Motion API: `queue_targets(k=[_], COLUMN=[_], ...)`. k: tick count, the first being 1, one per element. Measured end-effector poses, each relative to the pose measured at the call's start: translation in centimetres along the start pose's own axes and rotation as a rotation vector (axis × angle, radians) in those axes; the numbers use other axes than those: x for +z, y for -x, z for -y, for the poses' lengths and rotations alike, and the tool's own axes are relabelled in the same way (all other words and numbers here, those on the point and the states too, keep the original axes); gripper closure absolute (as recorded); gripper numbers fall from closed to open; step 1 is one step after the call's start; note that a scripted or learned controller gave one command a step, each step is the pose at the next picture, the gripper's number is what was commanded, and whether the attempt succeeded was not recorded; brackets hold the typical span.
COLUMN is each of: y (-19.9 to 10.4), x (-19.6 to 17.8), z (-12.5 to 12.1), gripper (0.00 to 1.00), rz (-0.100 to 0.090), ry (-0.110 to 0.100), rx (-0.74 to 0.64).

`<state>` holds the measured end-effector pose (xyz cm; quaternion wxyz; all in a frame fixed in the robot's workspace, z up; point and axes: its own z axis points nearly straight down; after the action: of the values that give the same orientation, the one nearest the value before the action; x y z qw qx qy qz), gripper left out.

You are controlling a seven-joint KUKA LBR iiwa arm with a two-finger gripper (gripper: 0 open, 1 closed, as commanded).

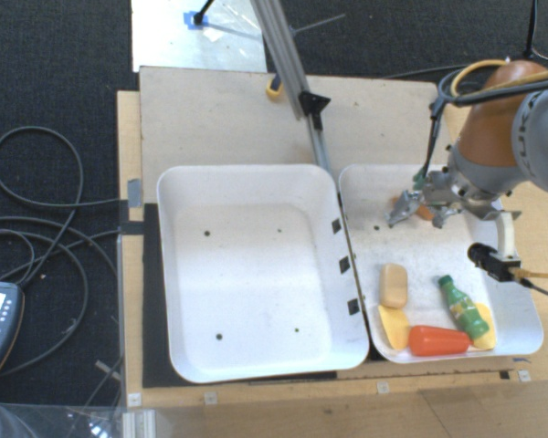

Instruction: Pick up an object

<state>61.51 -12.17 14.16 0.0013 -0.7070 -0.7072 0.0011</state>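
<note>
My gripper [418, 217] hangs over the back part of the right bin [365, 190]. Its two grey fingers [400, 213] stand apart, so it is open. A small orange object [425, 213] shows between them; whether either finger touches it I cannot tell. Toward the front of the same bin lie a tan block [395, 285], a yellow wedge [393, 327], a red-orange carrot-like piece [438, 340] and a green bottle [463, 310] resting on another yellow piece [486, 338].
The left bin [178, 190] stands beside the right one, sharing a rim with black clips [343, 265]. A slanted metal pole [288, 53] crosses the board behind the bins. Cables lie on the floor to the left.
</note>
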Motion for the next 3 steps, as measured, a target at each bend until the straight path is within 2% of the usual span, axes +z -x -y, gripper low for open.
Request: queue_targets(k=[1,2,3], y=[0.0,0.0,0.7], x=[5.2,3.8,-2.4], z=[0.0,-0.2,-0.7], gripper=[0.00,1.00,1.00], rz=[0.000,0.000,0.002], ry=[0.000,0.007,0.011], rx=[-0.001,-0.001,-0.002])
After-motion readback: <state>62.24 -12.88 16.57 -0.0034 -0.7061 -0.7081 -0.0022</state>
